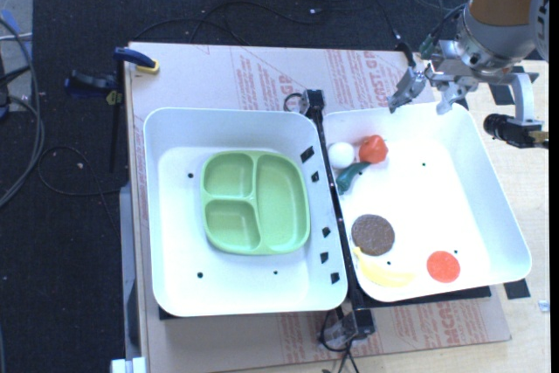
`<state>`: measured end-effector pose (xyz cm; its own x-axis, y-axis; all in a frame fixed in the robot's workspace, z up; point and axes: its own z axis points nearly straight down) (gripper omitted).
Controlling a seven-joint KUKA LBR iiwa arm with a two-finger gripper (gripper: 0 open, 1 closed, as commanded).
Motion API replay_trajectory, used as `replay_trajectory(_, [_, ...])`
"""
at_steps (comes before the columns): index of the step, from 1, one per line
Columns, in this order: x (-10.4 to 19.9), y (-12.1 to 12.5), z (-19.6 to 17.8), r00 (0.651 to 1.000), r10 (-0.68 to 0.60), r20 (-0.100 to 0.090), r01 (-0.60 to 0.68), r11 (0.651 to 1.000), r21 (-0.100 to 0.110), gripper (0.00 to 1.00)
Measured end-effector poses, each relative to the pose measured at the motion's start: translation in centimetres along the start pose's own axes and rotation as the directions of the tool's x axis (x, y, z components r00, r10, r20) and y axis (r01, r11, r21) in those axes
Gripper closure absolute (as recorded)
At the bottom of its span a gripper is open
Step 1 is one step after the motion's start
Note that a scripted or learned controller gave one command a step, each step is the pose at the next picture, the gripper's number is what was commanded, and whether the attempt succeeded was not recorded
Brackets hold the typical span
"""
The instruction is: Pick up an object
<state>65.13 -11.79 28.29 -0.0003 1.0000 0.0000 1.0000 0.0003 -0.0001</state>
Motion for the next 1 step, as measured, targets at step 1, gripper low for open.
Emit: replay_trajectory(1, [0.0, 0.0, 0.0, 1.0, 0.0, 0.0, 0.0, 1.0, 0.0, 0.0])
